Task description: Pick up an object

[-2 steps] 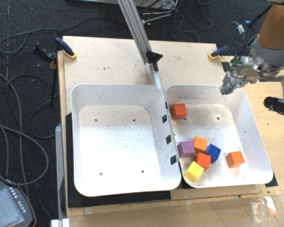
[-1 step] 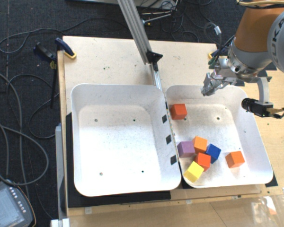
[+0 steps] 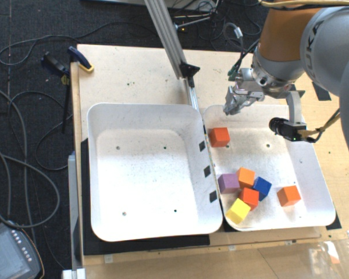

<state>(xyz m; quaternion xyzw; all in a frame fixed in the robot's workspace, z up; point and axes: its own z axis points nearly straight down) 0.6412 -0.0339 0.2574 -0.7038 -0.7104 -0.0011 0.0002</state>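
My gripper (image 3: 231,109) hangs above the back edge of the right bin (image 3: 314,173), its fingers close together with nothing between them. Just below and left of it an orange-red cube (image 3: 220,136) lies near the bin's back left corner. Toward the front of that bin sits a cluster: a purple cube (image 3: 228,182), an orange cube (image 3: 246,176), a blue cube (image 3: 262,187), a red-orange cube (image 3: 250,197) and a yellow cube (image 3: 238,211). Another orange cube (image 3: 288,195) lies apart at the front right.
The left bin (image 3: 99,156) stands beside the right one, their rims meeting at the middle. A slanted metal bar (image 3: 166,28) runs down to the bins' back junction. A clamp (image 3: 78,60) sits at the bench's back left corner.
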